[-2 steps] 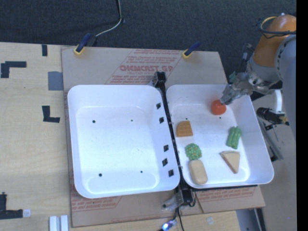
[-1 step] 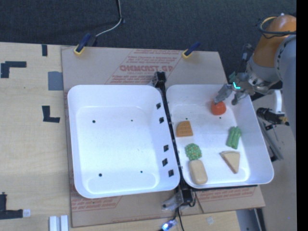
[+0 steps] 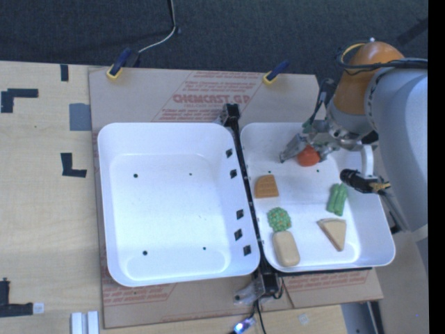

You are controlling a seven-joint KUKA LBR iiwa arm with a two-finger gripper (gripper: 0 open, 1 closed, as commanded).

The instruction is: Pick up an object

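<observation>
My gripper (image 3: 304, 156) is low in the far part of the right bin (image 3: 375, 256). Its fingers are spread, so it is open. A small red round object (image 3: 309, 159) lies on the bin floor between the fingertips, partly hidden by the gripper body. The left fingertip (image 3: 285, 157) stands a little apart from it. Other objects in this bin are an orange-brown square piece (image 3: 266, 186), a green bushy piece (image 3: 279, 218), a beige loaf-shaped piece (image 3: 286, 248), a tan wedge (image 3: 334, 233) and a green stick (image 3: 337, 199).
The left bin (image 3: 111, 145) sits beside the right one, and black clips run along the shared wall (image 3: 240, 186). The grey arm (image 3: 403, 131) covers the right bin's far right edge. Both bins rest on a cardboard sheet (image 3: 201, 96).
</observation>
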